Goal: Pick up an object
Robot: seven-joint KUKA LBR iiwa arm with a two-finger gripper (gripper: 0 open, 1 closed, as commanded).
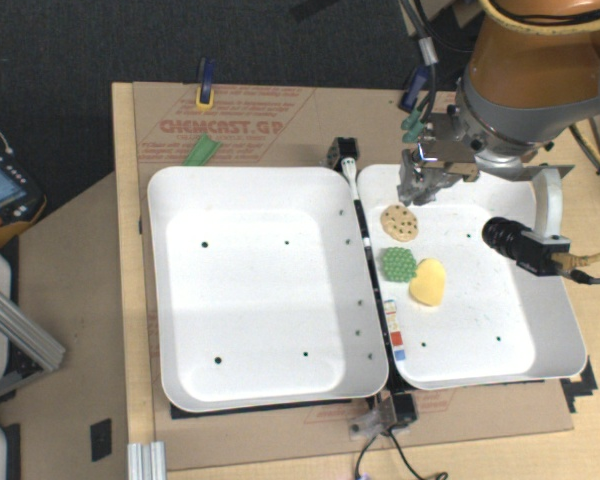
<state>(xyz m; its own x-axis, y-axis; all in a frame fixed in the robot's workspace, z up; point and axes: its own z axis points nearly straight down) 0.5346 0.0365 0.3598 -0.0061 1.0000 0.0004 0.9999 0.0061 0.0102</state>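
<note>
- We are seeing the gripper (417, 190) hanging over the far left corner of the right bin (500, 353), just above and beside the cookie (401, 222).
- We cannot tell how the gripper is set; its tip is a dark, blurred cluster, and nothing is showing in its hold.
- We are judging this to be the approach step: the arm (535, 58) is poised above the objects, with no grasp made yet.
- The cookie is lying nearest the tip; the green piece (398, 262) is sitting just below it, and the yellow piece (429, 282) is touching or almost touching the green one.
- We are thinking the next move calls for a short shift toward the cookie and a straight descent, staying off the bin wall at its left.
- The cookie looks flat, so we are expecting it to be awkward to grip.
- The arm's bulk is cutting out of view at the top right and hiding the bin's far right corner.
- The left bin (170, 268) is lying well apart from the work.
</note>
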